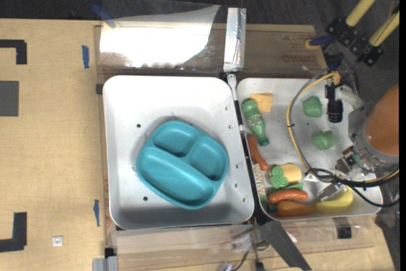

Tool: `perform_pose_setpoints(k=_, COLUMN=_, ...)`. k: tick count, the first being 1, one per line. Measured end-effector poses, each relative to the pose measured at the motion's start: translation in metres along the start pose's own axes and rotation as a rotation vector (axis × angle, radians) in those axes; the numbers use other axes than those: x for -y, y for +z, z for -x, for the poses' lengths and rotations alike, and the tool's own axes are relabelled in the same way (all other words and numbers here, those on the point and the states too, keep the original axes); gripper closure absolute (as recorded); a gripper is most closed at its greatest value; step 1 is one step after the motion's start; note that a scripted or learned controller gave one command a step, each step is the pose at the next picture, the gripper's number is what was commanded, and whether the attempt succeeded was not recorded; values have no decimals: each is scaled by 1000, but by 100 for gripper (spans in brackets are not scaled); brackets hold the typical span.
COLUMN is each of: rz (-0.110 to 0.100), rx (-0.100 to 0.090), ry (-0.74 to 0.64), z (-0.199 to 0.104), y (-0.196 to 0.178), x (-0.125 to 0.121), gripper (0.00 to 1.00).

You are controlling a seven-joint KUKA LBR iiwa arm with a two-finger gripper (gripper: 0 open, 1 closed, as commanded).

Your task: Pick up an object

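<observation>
Gripper low over near right corner of right bin, just above yellow banana; open or clenched, cannot tell. Banana lying along near wall, long axis left to right. Beside it, orange sausage on same line. Green bottle by left wall, long axis far to near, cap towards far wall; label too small to read. Faint print on brown board behind, unreadable. Teal divided plate in left bin.
</observation>
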State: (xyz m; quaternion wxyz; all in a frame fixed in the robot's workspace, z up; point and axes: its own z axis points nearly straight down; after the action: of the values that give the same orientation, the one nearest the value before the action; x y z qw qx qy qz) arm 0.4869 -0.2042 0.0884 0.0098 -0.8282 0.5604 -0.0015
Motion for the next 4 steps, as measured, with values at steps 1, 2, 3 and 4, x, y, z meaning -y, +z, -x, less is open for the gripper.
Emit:
perform_pose_setpoints(k=1, rz=10, rx=2, ry=-315, z=3, y=1, x=-2, gripper=0)
perform_pose_setpoints(k=2, rz=8, rx=4, ry=-311, z=2, y=-7, x=0, gripper=100)
perform_pose_setpoints(k=3, rz=18, rx=5, ry=-648, z=14, y=-83, x=14, gripper=100)
perform_pose_setpoints(k=4, rz=18, rx=10, ry=-810, z=-29, y=-32, x=54, gripper=100)
